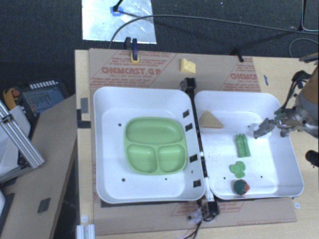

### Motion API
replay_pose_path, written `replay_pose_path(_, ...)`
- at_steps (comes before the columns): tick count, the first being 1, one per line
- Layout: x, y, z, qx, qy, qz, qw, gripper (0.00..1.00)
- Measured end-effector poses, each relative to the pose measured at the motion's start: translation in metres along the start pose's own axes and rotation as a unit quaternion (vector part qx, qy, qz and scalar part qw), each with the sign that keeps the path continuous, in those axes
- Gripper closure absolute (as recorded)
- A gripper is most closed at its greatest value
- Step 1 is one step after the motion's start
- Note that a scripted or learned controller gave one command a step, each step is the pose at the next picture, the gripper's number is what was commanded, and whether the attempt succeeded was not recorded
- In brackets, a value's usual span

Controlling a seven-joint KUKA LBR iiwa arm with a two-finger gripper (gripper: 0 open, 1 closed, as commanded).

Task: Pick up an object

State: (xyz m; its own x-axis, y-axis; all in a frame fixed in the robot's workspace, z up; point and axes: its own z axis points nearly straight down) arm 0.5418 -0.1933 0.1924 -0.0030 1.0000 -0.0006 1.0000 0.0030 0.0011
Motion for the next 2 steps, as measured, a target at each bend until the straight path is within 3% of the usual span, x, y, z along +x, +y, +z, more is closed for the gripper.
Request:
replay_pose_path(1, -0.003, 0.0, 0.062, 0.003, 0.001, 0.001, 1.0, 0.0)
replay_pose_path(2, -0.003, 0.002, 0.106, -0.002, 0.001, 0.001, 1.0, 0.0)
